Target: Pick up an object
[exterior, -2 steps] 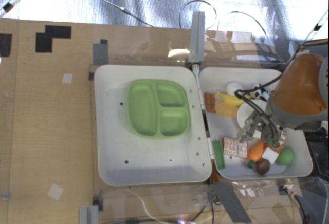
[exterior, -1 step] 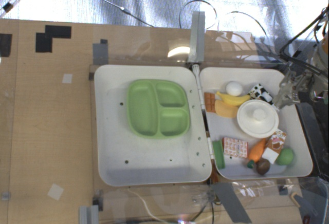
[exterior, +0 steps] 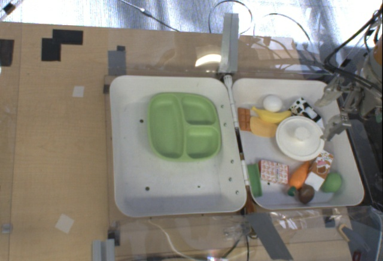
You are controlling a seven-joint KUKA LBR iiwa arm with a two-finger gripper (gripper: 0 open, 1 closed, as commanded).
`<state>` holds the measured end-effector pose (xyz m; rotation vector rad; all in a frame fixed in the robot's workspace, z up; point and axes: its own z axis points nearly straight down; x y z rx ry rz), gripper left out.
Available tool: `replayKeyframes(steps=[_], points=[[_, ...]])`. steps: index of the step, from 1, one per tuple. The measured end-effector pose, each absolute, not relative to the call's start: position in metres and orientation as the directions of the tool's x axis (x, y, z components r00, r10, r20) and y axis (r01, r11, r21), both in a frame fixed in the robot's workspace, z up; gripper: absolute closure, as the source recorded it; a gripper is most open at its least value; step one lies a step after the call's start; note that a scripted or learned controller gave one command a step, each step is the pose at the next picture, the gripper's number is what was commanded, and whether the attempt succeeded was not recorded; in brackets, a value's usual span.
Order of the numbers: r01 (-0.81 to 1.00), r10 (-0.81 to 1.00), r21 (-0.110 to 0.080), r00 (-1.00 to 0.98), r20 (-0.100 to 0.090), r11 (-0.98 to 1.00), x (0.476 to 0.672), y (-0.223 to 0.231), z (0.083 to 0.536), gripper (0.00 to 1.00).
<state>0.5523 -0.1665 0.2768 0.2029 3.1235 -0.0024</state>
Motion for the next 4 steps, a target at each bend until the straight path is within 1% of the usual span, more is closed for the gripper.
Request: replayKeyframes(steps=[1, 2, 3, 4], points=[[0.391, 0.391, 0.003, -0.92, -0.001, 0.92, 0.527, -0.103, 0.113, 0.0], [0.647, 0.647, 0.007, -0.762, -0.015, 0.762, 0.661, -0.178, 0.199, 0.0], [0.653, 0.653, 0.004, -0.757, 0.0, 0.757, 0.662, -0.105, 0.114, 0.0], [0.739, 0.739, 0.013, -0.673, -0.017, 0.674, 0.633, -0.109, 0.094, 0.0]])
